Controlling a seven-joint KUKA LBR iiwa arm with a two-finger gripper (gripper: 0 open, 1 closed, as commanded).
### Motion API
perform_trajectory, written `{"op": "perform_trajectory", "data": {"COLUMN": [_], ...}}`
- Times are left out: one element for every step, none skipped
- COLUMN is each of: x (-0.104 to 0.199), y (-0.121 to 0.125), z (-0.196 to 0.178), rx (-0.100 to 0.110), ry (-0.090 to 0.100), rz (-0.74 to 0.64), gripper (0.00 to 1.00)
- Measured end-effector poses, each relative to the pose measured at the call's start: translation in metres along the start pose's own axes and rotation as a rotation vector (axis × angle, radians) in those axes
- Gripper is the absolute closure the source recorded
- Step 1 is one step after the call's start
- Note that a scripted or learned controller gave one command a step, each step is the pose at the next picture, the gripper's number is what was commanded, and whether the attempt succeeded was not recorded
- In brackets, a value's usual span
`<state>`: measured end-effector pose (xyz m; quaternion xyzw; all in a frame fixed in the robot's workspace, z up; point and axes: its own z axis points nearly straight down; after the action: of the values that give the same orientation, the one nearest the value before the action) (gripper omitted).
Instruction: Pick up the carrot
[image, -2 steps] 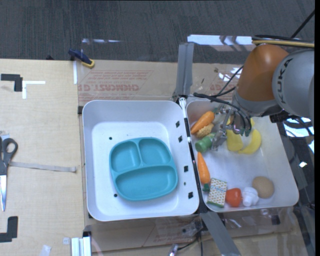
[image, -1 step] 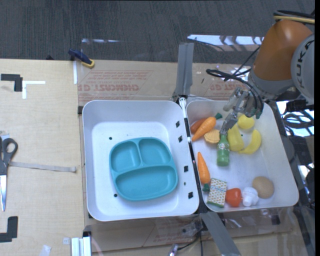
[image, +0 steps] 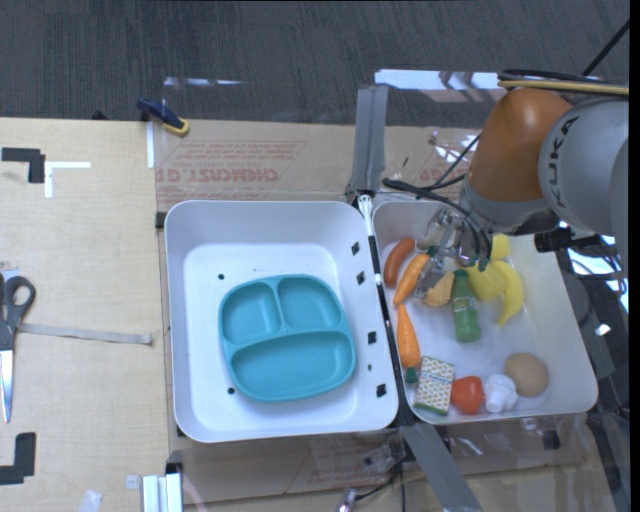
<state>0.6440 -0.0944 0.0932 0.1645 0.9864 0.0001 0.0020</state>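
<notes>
A long orange carrot (image: 407, 336) with a green end lies along the left wall of the right bin (image: 570, 345). Two more orange pieces sit above it: a reddish one (image: 397, 258) and a slimmer one (image: 410, 280) slanting down to the left. My gripper (image: 440, 258) hangs low over the upper left part of this bin. It is right beside the slim orange piece, and above and to the right of the long carrot. The wrist hides how the gripper meets the slim piece.
The right bin also holds yellow bananas (image: 503, 285), a green bottle (image: 466, 316), a tan egg-shaped item (image: 527, 373), a red tomato (image: 466, 393), a white lump (image: 499, 396) and a small box (image: 434, 385). A blue divided plate (image: 288, 338) lies in the left bin (image: 190, 330). Scissors (image: 12, 330) rest at far left.
</notes>
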Motion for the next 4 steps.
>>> {"op": "perform_trajectory", "data": {"x": [-0.003,0.076,0.134,0.132], "y": [-0.003,0.043,0.104,0.104], "z": [-0.012,-0.100,-0.099,-0.109], "rx": [0.004,-0.001,0.000,-0.001], "ry": [-0.008,0.000,0.003,0.000], "rz": [-0.001,0.067,-0.056,-0.057], "gripper": [1.00,1.00,1.00,1.00]}}
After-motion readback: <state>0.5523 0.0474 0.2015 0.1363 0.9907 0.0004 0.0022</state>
